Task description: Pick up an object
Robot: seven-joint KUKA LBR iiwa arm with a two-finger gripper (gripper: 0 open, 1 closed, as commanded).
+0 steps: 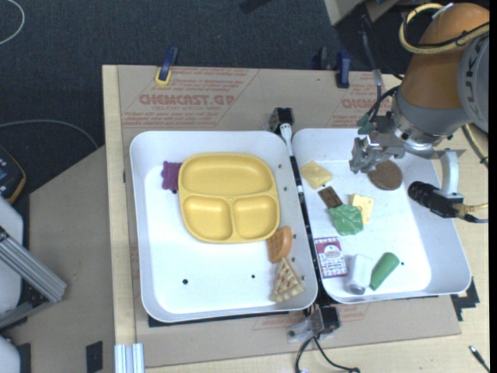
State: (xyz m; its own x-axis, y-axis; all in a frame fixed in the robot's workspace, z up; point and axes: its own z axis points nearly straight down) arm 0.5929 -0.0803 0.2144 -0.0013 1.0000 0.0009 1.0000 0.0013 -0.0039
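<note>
Robot hand (365,160) low in the right bin (446,274); whether it grips anything cannot be told; a brown round cookie (386,177) lies just right of it, touching

two white bins (151,231) are sitting side by side. one yellow tray (229,195), one purple thing (170,176), one bun (280,244) and one waffle cone (287,280) are lying in the left bin. about eight small things are lying in the right bin.
</note>
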